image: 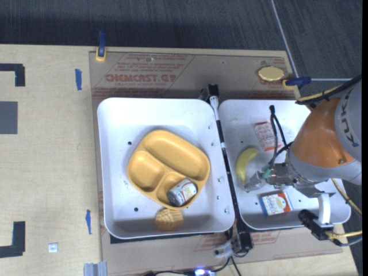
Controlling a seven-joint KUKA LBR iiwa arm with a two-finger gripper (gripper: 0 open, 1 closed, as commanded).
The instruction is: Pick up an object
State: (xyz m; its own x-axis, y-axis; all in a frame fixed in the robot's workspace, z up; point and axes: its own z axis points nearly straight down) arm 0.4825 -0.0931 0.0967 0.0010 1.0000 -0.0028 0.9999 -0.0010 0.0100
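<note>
Two white bins sit mid-frame on the worktop. At right, the claw (pixel 259 177) hangs beside a banana (pixel 247 163) in the right bin (pixel 241 211); whether it is clenched, I cannot tell.

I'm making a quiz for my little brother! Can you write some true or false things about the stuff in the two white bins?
1. The small can lies in the yellow divided tray. True.
2. The banana is in the left bin. False: it is in the right bin, near the gripper.
3. The yellow tray is in the right bin. False: it is in the left bin.
4. A small carton lies in the right bin. True.
</note>
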